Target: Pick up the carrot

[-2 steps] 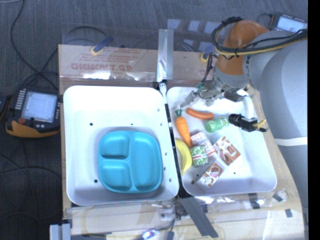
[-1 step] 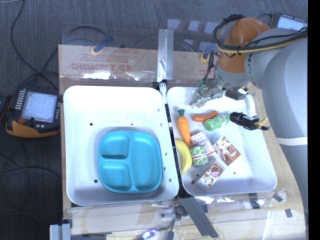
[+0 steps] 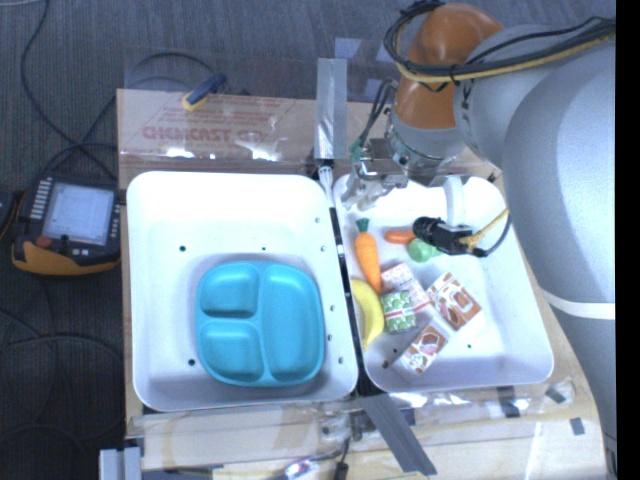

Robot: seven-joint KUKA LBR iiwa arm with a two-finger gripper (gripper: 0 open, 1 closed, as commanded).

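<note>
Carrot (image 3: 368,258) pickup has not begun as far as I can judge; the vegetable lies flat on the floor of the right bin (image 3: 500,343), untouched and not lifted.

Going from largest down: the grey arm (image 3: 565,168) comes in from 3 o'clock and bends over the far end of the right bin. The left bin (image 3: 170,218) sits just beside the right one and holds a blue divided plate (image 3: 262,323) towards its 6 o'clock end.

The tool (image 3: 365,183) hangs near the right bin's 11 o'clock corner, at about 12 o'clock from the carrot and a little apart from its green top. I cannot tell whether it is open or closed, and I see nothing held in it.

The carrot lies close along the bin's left wall, green end towards 12 o'clock, tip towards 6 o'clock. A banana (image 3: 368,313) lies at its 6 o'clock, close to or touching the tip. Small printed boxes (image 3: 402,303) cluster at 4 o'clock, and a small orange and green piece (image 3: 405,238) sits at 2 o'clock.

What is left, in my judgement, is everything: bring the tool down over the carrot, close on it, and lift it clear of the banana and the wall.
</note>
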